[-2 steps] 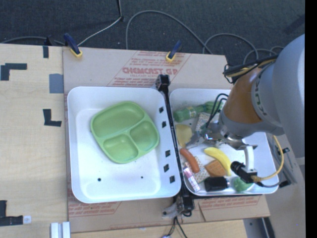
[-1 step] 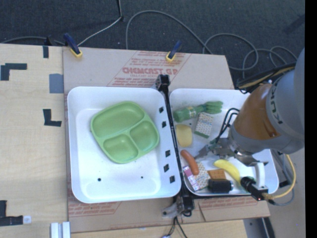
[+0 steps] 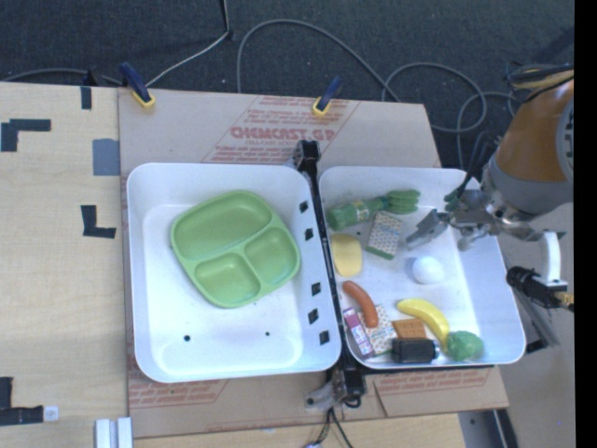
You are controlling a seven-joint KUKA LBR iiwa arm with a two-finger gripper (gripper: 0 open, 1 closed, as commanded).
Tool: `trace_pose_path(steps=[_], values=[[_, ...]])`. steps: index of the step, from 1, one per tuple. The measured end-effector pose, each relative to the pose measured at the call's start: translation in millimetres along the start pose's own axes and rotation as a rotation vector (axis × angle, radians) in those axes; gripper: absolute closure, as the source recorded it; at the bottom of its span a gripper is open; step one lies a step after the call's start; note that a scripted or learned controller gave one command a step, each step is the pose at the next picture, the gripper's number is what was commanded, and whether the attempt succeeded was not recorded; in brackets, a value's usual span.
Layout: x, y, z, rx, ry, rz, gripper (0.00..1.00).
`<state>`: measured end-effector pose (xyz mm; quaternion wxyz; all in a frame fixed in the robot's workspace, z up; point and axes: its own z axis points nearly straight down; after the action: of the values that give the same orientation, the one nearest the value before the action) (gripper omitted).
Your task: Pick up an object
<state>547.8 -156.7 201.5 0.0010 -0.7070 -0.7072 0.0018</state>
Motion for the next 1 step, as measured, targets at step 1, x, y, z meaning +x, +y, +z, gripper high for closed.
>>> trace_pose_path(steps=[1], values=[[10.6, 46.6, 94.0, 0.003, 0.002, -0.001, 0.00]])
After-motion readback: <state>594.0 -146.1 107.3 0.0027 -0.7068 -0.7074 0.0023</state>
